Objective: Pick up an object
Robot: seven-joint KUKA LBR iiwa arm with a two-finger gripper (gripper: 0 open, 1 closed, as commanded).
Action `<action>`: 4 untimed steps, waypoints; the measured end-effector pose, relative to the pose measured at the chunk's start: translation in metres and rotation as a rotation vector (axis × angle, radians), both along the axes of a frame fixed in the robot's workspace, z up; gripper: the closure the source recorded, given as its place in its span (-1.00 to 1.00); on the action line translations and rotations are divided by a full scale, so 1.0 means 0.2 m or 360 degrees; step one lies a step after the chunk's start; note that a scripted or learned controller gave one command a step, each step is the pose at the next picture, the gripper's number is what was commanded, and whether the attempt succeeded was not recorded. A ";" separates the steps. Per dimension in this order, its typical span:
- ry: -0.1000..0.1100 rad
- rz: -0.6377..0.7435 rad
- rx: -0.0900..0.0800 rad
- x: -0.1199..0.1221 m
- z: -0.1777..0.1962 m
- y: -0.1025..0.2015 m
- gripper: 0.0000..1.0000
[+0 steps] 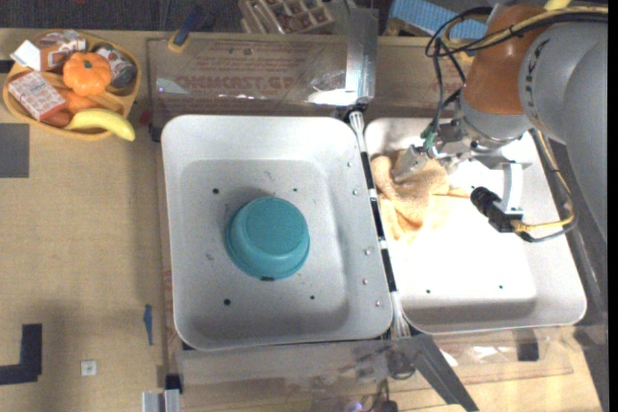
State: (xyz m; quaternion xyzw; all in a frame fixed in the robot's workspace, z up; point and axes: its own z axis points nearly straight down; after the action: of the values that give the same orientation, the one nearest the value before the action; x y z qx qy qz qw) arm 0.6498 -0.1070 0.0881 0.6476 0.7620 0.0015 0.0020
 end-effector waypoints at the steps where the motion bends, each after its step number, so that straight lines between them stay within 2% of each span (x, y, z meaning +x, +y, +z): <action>1: 0.0001 0.0233 -0.0003 -0.01 0.49 0.16 -1.00; 2: 0.0004 0.0432 -0.0002 -0.16 0.07 0.02 -1.00; 3: -0.0005 0.0425 -0.0003 -0.16 0.13 0.01 1.00; 4: -0.0005 0.0424 -0.0003 -0.16 0.13 0.01 -1.00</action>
State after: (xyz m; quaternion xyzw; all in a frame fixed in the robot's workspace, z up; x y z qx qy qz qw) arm 0.6186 -0.1060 0.1142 0.5405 0.8413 0.0020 0.0037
